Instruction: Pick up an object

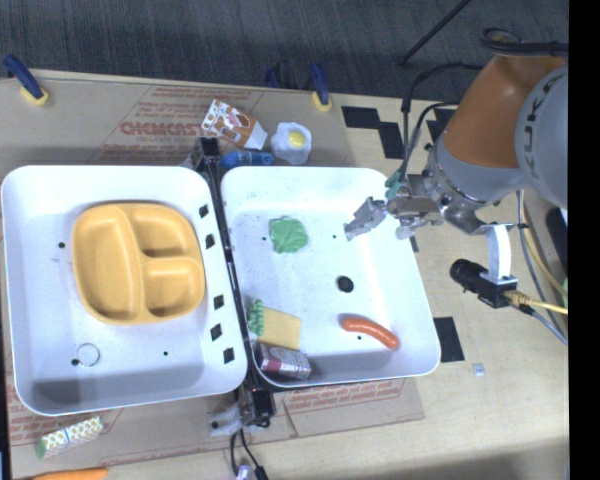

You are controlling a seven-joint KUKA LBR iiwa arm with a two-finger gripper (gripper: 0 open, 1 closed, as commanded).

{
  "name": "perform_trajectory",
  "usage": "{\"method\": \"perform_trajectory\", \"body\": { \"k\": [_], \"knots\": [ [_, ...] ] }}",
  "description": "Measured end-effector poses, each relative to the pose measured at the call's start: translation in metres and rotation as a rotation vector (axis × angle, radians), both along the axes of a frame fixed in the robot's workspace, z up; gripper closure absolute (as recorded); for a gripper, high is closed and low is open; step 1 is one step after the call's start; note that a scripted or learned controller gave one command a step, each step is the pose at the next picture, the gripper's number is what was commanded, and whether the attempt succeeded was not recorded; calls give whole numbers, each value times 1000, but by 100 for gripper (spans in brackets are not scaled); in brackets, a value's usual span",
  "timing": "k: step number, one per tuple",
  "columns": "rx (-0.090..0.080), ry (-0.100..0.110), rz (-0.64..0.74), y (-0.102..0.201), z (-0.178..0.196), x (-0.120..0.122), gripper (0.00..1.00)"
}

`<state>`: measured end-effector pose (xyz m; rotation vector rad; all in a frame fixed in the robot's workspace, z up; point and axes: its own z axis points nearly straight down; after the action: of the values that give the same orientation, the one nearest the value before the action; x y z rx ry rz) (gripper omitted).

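The gripper [363,218] hangs over the right bin [410,298], near its right wall; I cannot tell its state. The green lump [288,234] lies in this bin, to the left of the gripper and apart from it. The sausage [370,332] lies nearer the front.

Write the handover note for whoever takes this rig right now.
Gripper: above the right bin's upper right area, nothing between its fingers.
Right bin: green lettuce piece near the top, orange sausage lower right, yellow cheese slice and a small can at the lower left edge.
Left bin: yellow divided tray.
Done: nothing picked.
Left: descend, grasp one object, lift.
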<state>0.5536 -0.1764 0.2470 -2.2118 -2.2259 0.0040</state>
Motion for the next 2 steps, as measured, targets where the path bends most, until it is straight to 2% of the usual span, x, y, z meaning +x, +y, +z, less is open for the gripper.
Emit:
{"method": "perform_trajectory", "body": {
  "k": [1, 2],
  "knots": [
    [2, 2, 70, -15, -151, -50, 0],
    [2, 0, 113, -17, -156, -78, 0]
  ]
}}
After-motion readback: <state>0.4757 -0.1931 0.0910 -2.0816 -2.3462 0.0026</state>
